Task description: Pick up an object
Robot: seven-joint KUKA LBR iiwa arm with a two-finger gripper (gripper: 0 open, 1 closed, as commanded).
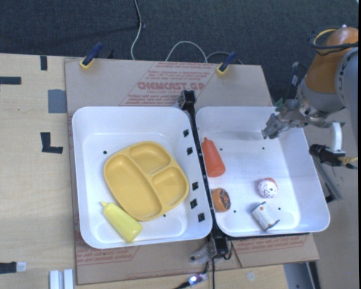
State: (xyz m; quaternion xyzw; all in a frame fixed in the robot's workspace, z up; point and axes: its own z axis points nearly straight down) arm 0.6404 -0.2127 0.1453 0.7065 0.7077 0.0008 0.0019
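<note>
- Nearest, in left bin (84, 161): yellow squeeze bottle (121, 221) lying at front corner, just beside yellow divided plate (146, 179), which occupies bin's middle at a slant.
- In right bin (307, 179), near front edge: small white and grey cylinder (264, 216) lying on its side; brown round item (220, 200) close against the divider wall.
- Slightly farther back: white ball with red speckles (267, 188), apart from cylinder.
- Along the divider: orange bottle (213, 158) lying lengthwise, just behind brown item.
- Farthest: gripper (272, 129) over back right corner of right bin, well apart from all items; nothing seen between fingers; released or clenched state not discernible.
- Above gripper: grey arm with orange band (334, 41).
</note>
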